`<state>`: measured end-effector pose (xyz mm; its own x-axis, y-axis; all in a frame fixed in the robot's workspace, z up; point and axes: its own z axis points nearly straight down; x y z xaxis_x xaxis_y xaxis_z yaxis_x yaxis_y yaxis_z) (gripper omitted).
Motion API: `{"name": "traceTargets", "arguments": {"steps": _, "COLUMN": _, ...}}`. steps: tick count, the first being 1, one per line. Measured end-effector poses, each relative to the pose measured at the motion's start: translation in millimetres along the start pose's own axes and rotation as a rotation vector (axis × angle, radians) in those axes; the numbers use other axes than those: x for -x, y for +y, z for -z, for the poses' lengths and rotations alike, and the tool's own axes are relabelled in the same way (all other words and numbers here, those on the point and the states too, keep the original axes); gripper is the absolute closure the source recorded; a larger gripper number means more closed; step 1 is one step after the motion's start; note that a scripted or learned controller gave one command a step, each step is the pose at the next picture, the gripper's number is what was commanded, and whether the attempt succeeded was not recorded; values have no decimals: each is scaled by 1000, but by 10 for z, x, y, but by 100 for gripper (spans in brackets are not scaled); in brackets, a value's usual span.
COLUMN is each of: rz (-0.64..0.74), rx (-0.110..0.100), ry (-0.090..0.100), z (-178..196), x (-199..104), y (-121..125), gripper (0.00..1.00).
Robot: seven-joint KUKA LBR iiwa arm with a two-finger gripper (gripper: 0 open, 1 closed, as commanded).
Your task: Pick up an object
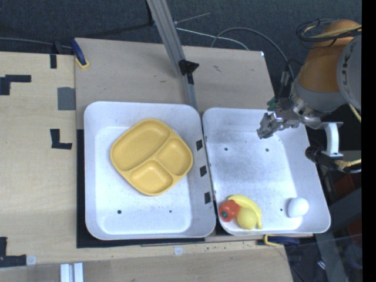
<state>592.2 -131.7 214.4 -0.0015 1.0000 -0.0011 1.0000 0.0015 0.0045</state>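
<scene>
Glossy rounded toy fruit (240, 211) in speckled white bin (258, 169).

Pale wooden bench top (135, 75), scuffed, with black tape marks (59, 138) along its left part. Dark blue-grey carpet floor (70, 7) beyond the far edge. Grey metal pole (167, 31) slants across. Thin cables (235, 37) trail over the floor.

A red tomato (228, 210), yellow banana (248, 205), yellow lemon (248, 218) and white ball (297, 207) lie along the right bin's (258, 169) near edge.
</scene>
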Motion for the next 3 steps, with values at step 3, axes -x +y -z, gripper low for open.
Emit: {"name": "traceTargets", "arguments": {"steps": 3, "rz": 6, "rx": -5, "ry": 3, "z": 123, "x": -1588, "y": 172, "gripper": 100}}
